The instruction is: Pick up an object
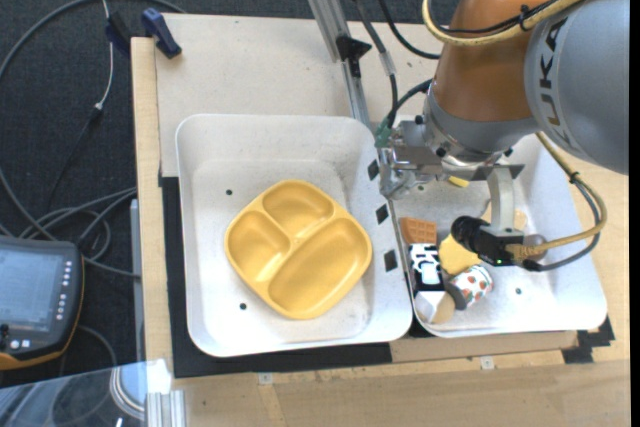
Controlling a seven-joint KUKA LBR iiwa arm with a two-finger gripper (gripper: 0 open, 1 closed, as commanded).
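The tool (425, 165) hangs low over the right white bin (560, 310), placed for a descent; whether it is spread or pressed together cannot be told. Candidate objects lie just below it: an orange waffle-textured block (419, 231), a yellow wedge (457, 256), and a white speckled cup (470, 286).

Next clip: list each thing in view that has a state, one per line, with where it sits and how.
Yellow divided plate: right side up, flat in the left bin, compartments bare.
Waffle piece: flat in the right bin, near the divider.
Spotted cup: on its side, right bin.
Claw: low over the right bin; grip hidden.
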